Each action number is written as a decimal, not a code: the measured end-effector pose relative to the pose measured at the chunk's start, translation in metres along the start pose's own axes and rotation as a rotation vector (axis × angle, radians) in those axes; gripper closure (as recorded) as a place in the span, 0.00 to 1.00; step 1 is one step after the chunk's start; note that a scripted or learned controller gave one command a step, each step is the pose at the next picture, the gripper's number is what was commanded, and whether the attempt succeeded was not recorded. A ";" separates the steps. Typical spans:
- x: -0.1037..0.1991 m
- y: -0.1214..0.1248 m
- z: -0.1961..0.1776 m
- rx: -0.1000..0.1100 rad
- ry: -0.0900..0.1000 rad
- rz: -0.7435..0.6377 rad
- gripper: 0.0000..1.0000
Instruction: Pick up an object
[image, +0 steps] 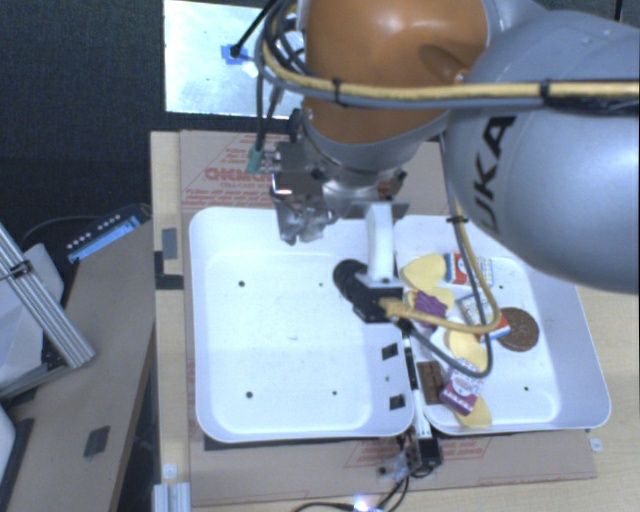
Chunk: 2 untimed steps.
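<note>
My tool (297, 222) hangs over the far rim of the left bin (255, 340), well left of the brown disc (518, 330). Apart or together? I can't tell from here. That brown disc lies in the right bin (548, 392). Left of it, a yellow piece (424, 270) and a purple bit (430, 303); nearer and left of it, a dark red packet (458, 396).

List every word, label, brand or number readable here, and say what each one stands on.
"UKA": on the grey arm, first letter hidden.
"CHEM": red print on the cardboard sheet under the bins; the rest is too blurred.
Red print on the cardboard's near edge: too blurred to read.
Red-and-white packet in the right bin: print too small to read.
</note>
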<state>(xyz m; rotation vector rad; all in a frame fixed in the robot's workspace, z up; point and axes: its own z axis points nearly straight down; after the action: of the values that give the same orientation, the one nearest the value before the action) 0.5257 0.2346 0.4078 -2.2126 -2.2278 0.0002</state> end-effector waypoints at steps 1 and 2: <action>0.000 -0.022 -0.016 -0.003 0.001 0.000 1.00; -0.001 0.022 -0.015 -0.005 -0.001 0.007 1.00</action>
<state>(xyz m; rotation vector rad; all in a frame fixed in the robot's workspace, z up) 0.5479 0.2336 0.4225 -2.2234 -2.2230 -0.0044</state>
